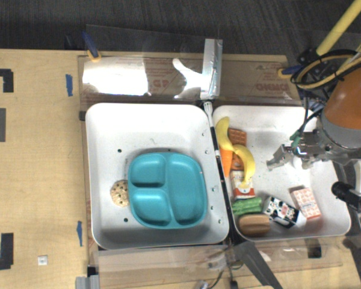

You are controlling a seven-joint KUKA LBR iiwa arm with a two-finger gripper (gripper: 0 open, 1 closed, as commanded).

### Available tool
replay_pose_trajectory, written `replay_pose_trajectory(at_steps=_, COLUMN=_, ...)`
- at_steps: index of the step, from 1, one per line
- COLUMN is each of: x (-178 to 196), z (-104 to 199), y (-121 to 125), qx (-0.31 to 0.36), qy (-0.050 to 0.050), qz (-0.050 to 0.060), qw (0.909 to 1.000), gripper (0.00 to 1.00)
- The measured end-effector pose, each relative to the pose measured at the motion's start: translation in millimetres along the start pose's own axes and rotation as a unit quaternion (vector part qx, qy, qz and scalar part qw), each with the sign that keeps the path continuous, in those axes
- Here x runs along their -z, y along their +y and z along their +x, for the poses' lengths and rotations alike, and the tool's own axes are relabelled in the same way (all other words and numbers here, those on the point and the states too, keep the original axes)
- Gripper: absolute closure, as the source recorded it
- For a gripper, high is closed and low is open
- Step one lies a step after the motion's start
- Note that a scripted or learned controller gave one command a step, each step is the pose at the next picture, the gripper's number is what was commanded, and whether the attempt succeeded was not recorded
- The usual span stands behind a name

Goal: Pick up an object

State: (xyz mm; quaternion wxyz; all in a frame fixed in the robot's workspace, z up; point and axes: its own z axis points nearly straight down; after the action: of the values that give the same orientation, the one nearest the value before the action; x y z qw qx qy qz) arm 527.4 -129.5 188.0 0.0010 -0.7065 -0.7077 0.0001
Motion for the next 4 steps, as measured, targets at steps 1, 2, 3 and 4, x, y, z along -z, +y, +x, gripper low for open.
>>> replay_pose_trajectory(at_steps=1, x=-79, z=28, y=14, qx=0.111, qy=-0.003, qz=-0.011, qw=0.9937, gripper=0.0)
replay_pose_trajectory(at_steps=2, x=1, z=64, y=81, qx=0.145, qy=-0.001, qz=-0.006, qw=0.9895, gripper=0.0)
replay_pose_trajectory(at_steps=3, x=-76, z=21, y=34, qx=0.083, qy=-0.001, qz=0.002, qw=0.9966, gripper=0.0)
replay_pose_trajectory(at_steps=4, x=-95, z=19, y=31, qx=-0.053, qy=0.002, qz=-0.007, qw=0.9985, gripper=0.0)
